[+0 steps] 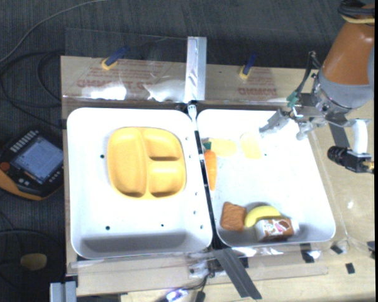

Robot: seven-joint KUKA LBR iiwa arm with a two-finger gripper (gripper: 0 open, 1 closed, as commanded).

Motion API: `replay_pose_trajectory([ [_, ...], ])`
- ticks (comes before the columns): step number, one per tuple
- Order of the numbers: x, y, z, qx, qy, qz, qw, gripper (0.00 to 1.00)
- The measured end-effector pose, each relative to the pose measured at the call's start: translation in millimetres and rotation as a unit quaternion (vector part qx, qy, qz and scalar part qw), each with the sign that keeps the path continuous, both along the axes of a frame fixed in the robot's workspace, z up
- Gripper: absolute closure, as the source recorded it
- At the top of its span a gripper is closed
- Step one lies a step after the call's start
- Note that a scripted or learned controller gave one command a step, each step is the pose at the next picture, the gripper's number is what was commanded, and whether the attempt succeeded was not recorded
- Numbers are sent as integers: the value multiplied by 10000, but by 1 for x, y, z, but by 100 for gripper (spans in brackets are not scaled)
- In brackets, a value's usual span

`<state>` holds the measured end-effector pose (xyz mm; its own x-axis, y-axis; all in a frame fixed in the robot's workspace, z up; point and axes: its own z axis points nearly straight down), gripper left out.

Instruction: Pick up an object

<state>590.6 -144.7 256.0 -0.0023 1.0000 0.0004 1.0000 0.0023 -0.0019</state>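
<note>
The right bin (302, 187) holds an orange carrot (210, 169) against its left wall. Two pale yellow pieces (224, 147) (251, 146) lie near its back. A brown waffle-like piece (233, 217), a yellow banana (263, 214) and a small printed carton (277, 228) are grouped at its front. My gripper (285, 127) hovers over the bin's back right corner, just right of the pale pieces. Its fingers look spread apart and hold nothing.
The left bin (88, 219) holds a yellow divided plate (146, 162). A metal strip (195, 68) stands behind the wall between the bins. Blue and yellow clips (115, 57) pin plastic sheeting at the back. A handheld pendant (28, 162) lies off the bench to the left.
</note>
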Motion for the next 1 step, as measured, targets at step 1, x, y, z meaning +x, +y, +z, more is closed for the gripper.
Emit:
replay_pose_trajectory([
  [1,-13,43,-114,4,8,284,9996,0],
])
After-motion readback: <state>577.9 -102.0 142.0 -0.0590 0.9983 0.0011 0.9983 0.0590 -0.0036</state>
